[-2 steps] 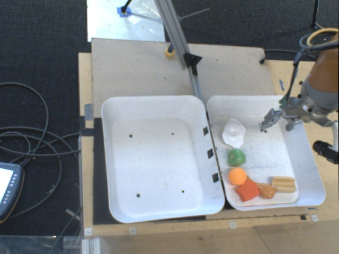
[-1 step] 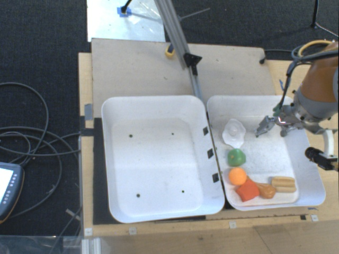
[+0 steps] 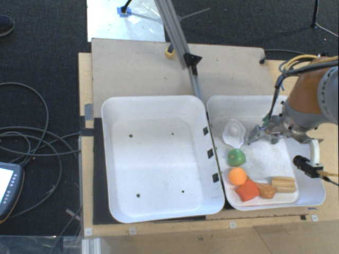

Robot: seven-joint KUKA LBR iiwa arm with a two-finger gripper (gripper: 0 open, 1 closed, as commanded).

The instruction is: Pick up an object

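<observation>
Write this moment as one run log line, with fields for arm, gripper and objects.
arm: over right bin | gripper: beside clear cup, holds nothing | objects: green ball, orange ball, red block, bread stick

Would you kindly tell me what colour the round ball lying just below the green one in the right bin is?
The ball is orange, seen clearly in the camera view.

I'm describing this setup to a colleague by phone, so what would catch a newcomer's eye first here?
The bright cluster in the right bin: a green ball, an orange ball and a red block near its left wall. Above them, the gripper hangs beside a clear plastic cup.
</observation>
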